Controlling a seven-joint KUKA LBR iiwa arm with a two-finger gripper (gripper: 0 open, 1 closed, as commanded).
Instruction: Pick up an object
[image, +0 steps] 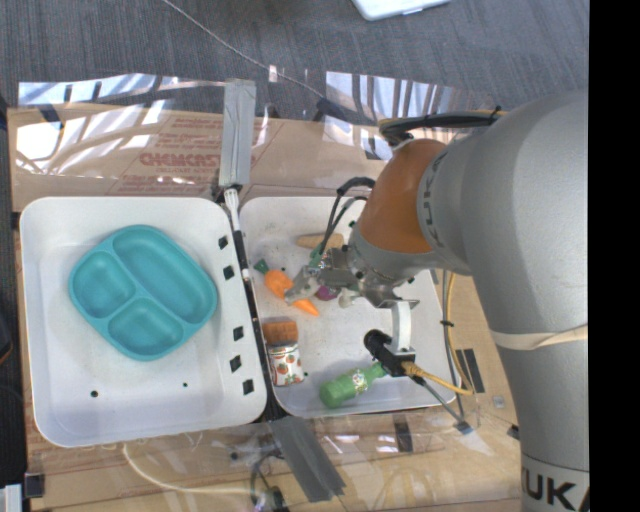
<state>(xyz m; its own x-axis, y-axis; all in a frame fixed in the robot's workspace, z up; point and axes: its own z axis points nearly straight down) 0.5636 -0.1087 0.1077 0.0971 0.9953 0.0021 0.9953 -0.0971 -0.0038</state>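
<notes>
One arm (500, 200) over the right bin (420, 395).
Its gripper (312, 285) sits low by a toy carrot (279, 283); finger spread and hold cannot be told.

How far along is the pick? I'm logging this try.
Done: the gripper is down in the right bin, at the toy carrots. In hand: nothing visibly lifted; its grasp can't be judged. Left: gripping and raising one. The green bottle and small can lie untouched.
</notes>
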